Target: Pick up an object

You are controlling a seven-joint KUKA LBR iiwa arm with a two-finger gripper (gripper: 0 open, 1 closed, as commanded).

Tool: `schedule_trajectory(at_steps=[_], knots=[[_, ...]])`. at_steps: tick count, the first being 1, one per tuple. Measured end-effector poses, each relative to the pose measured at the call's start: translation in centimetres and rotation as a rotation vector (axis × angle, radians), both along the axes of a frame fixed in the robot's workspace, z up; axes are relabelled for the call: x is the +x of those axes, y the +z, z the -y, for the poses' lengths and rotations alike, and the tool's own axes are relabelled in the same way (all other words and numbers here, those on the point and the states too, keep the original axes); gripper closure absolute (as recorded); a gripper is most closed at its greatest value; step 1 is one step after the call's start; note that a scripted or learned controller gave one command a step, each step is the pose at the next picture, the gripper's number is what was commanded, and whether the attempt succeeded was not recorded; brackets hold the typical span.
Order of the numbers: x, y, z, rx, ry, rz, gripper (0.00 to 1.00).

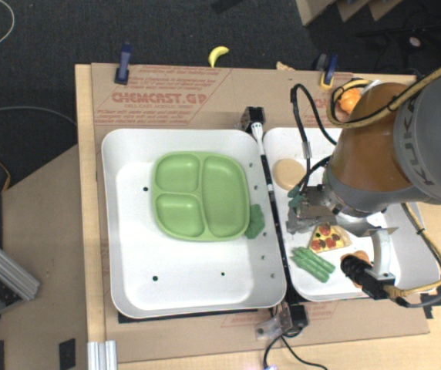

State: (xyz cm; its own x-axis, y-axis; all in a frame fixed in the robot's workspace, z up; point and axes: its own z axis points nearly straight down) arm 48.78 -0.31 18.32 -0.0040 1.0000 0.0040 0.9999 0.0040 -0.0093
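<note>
While the gripper (307, 209) is hovering in the right bin (429, 280) — its state I cannot tell — the pizza slice (329, 239) just beside it is looking light, stiff and best pinched by its edges.

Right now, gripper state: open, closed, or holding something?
Gripper: cannot be told; it is low over the right bin, next to the pizza slice, with its tip hidden by the wrist.

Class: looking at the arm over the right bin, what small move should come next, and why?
Probably a short descent toward the pizza slice: the pincer sits just above-left of it in the right bin, with nothing visibly between its fingers.
</note>
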Motion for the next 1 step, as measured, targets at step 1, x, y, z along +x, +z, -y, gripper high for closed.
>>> schedule_trajectory(at_steps=[1], knots=[[3.67,10.80,-10.36,0.001,0.009,0.023,1.00]])
